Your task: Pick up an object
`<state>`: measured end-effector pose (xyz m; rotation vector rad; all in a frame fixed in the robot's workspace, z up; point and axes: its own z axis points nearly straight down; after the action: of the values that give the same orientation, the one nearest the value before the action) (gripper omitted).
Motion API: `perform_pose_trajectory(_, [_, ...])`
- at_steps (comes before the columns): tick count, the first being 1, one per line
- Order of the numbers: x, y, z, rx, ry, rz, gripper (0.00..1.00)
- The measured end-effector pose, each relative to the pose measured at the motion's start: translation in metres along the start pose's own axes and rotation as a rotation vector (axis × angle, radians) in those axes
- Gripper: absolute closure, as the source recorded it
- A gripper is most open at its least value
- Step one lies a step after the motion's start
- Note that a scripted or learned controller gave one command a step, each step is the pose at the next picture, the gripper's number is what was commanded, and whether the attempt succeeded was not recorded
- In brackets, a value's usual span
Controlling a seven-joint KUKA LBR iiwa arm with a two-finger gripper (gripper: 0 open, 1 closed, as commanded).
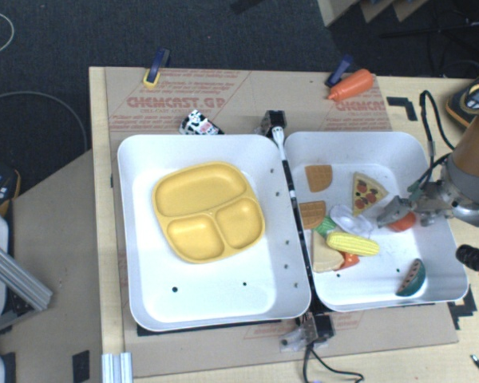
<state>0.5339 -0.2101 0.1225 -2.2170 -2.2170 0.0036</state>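
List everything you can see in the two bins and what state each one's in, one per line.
Yellow divided plate: flat in the left bin.
Toy corn: on its side in the right bin.
Pizza slice: lying flat, right bin.
Watermelon slice: at the right bin's near corner.
Claw: low over the right bin, beside a red toy.

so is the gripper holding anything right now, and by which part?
Cannot be told. The gripper is low in the right bin, next to a red toy and the pizza slice; no grasp is visible.

Yellow divided plate (207, 211): smooth glossy plastic. White bins (223, 302): smooth, slight sheen. Bench top (247, 98): matt, wood-like board, printed red. Floor (64, 22): rough dark carpet.
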Motion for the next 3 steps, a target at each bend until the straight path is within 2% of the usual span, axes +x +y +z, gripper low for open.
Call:
perform_pose_trajectory(1, [0.001,0.000,0.040,-0.002,-0.001,0.000,0.00])
perform_pose_trajectory(2, [0.000,0.001,0.027,-0.007,-0.003,0.000,1.00])
perform_pose_trajectory(3, [-0.005,-0.004,-0.034,-0.012,-0.006,0.001,1.00])
